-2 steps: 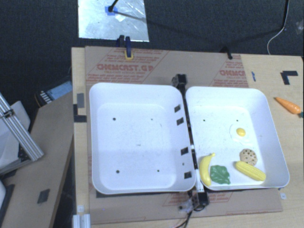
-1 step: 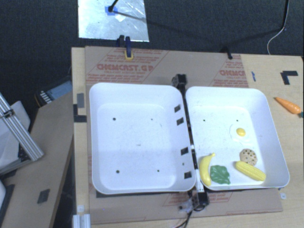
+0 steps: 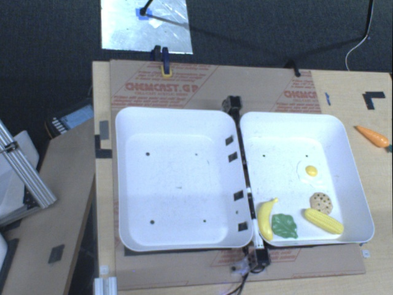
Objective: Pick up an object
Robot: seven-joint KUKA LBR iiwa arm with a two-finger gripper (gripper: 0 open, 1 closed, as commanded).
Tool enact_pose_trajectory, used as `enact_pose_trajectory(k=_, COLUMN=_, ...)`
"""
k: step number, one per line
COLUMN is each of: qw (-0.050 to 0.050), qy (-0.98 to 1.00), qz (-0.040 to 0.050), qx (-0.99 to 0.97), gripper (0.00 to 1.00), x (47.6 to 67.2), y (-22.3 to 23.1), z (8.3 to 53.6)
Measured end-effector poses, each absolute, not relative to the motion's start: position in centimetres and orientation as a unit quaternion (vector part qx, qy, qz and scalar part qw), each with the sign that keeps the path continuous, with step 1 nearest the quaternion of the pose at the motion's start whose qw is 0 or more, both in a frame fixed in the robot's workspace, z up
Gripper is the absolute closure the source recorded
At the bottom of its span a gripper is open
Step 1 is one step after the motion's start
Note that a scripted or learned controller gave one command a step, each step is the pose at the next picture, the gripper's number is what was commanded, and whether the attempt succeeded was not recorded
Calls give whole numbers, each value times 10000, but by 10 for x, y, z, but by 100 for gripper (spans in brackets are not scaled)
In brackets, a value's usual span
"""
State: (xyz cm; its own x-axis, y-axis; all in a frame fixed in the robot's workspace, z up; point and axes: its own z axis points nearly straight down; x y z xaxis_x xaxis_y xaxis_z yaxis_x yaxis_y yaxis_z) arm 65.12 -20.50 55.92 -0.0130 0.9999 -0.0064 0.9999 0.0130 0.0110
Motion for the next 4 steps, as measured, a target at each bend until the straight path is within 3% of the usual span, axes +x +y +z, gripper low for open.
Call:
enact_pose_trajectory(k=1, qw=-12, qy=7140, qz=21, qx=7002, gripper=100, x=670, y=-59, z=534)
enact_pose_trajectory(k=2, qw=27, qy=7093, qz=19, qx=7049, gripper=100, x=669, y=-69, z=547)
enact_pose_trajectory(k=4, qw=-3, qy=7121, qz=22, qx=7021, gripper=100, x=668, y=117, z=535)
